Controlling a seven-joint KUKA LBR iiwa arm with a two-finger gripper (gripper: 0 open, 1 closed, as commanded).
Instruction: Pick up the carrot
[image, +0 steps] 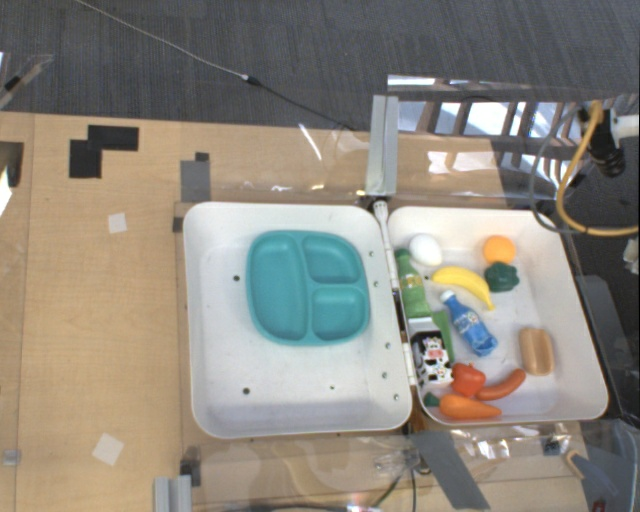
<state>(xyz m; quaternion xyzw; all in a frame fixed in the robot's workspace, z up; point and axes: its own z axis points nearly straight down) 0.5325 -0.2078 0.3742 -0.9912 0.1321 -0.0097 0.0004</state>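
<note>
The carrot is orange and tapered. It lies on its side in the front corner of the right bin, its tip pointing right, close to the bin's near rim. A small red pepper-like piece touches it from behind. A red sausage-shaped piece lies just to its right.
The right bin also holds a bread roll, a blue bottle, a banana, a white egg, an orange, a green broccoli and a green bottle. A teal divided plate sits in the left bin.
</note>
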